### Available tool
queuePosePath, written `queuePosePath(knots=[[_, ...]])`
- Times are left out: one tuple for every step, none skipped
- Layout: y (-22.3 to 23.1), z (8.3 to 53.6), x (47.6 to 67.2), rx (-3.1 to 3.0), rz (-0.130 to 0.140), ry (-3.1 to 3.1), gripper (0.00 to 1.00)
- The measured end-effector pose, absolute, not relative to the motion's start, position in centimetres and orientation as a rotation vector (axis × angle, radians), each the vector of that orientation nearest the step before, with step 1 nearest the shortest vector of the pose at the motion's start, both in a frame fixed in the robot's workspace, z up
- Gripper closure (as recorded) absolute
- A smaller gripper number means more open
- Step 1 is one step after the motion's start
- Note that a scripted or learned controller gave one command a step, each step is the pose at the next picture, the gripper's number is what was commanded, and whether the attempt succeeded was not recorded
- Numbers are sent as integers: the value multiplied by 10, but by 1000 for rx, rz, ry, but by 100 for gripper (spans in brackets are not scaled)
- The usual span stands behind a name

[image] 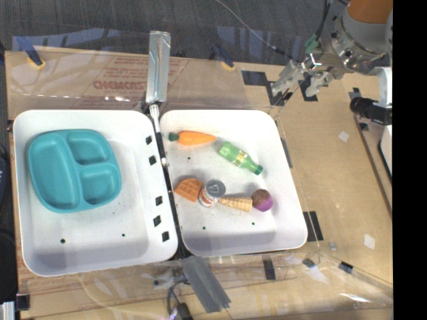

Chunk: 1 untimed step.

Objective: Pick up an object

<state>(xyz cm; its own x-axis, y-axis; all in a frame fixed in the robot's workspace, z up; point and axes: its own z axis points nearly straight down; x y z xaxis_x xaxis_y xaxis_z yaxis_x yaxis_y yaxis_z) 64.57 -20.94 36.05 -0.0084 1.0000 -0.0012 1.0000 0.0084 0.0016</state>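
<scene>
The robot's two-finger hand [288, 85] hangs above the brown tabletop [333, 172] just past the far right corner of the right-hand shallow white bin [287, 229], outside its rim and holding nothing; its fingers look slightly spread, with a narrow gap between the tips. Everything it could pick lies inside that bin, toward the near left of the hand. Nearest is the small green plastic bottle [239, 157], lying flat with its long axis running from upper left to lower right. Just beyond it toward the left sits the orange toy carrot [192, 138], lying almost level across the view with its green end toward the bin's left wall. Farther toward the near edge is a tight cluster: a toy ice-cream cone with a purple scoop [247, 202], a round grey-and-red capped piece [213, 192] touching the cone's tip, and a brown waffle-patterned toy [189, 189] touching that. The left-hand bin carries a teal divided plastic tray [73, 169], well apart from the hand. The bottle seems the easiest target, since it lies alone; the hand would likely need to close across its narrow width.
</scene>
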Motion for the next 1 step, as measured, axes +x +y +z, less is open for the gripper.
queuePosePath(knots=[[-190,448,617,2207,7,2225,0]])
